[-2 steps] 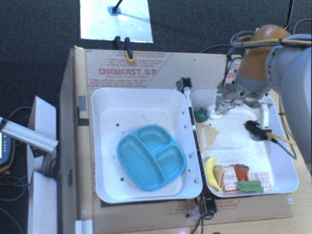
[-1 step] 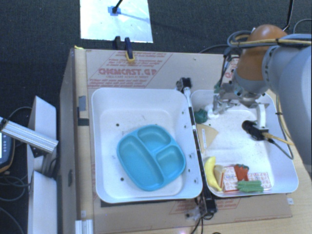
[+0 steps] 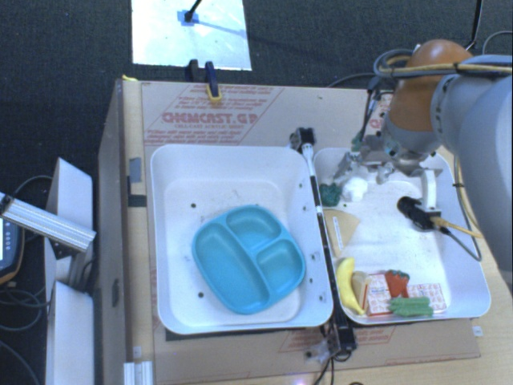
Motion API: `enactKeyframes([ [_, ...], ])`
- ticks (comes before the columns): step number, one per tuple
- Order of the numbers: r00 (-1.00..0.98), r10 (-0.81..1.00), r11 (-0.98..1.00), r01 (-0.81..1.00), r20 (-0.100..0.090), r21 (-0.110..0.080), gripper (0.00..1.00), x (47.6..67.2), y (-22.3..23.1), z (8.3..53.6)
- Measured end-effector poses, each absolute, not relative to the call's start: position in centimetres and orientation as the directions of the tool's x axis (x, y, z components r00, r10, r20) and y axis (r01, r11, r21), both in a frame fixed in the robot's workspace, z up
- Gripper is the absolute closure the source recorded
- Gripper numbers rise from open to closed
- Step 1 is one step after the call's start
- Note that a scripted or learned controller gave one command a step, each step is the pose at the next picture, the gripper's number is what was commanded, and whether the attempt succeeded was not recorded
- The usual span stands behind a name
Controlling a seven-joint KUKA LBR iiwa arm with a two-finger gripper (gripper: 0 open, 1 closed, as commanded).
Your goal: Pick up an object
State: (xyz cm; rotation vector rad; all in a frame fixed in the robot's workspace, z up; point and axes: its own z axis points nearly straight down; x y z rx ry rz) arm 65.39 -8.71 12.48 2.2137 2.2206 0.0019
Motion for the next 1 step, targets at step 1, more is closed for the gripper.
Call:
enactKeyframes([
  [1, -0.005, 1.0, 0.005, 1.0, -0.001, 0.002, 0.0, 66.87, -8.92, 8.44],
])
